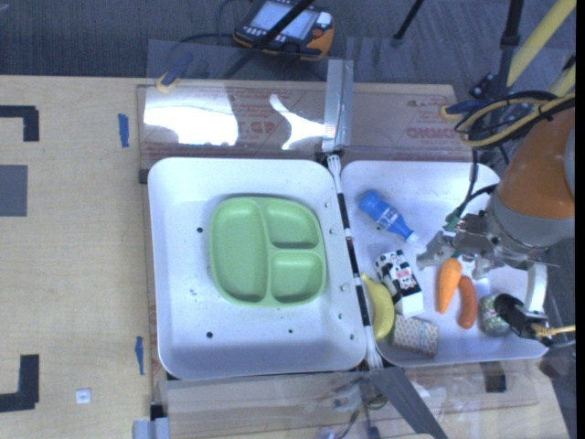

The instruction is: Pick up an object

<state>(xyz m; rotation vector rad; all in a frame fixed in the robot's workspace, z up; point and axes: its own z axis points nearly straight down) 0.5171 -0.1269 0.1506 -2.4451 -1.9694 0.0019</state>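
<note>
My gripper hangs over the right side of the right bin, under the arm's orange band. Just below it lie two orange carrot-shaped pieces: one directly beneath the gripper, the other slightly to its right. I cannot tell whether the gripper touches the upper carrot. To the left of the carrots are a blue bottle, a black-and-white patterned carton, a yellow banana and a patterned cup on its side.
A round dark object lies at the right bin's near right, beside the arm. The left bin holds a green divided plate. A metal divider separates the bins. Cables hang at the upper right.
</note>
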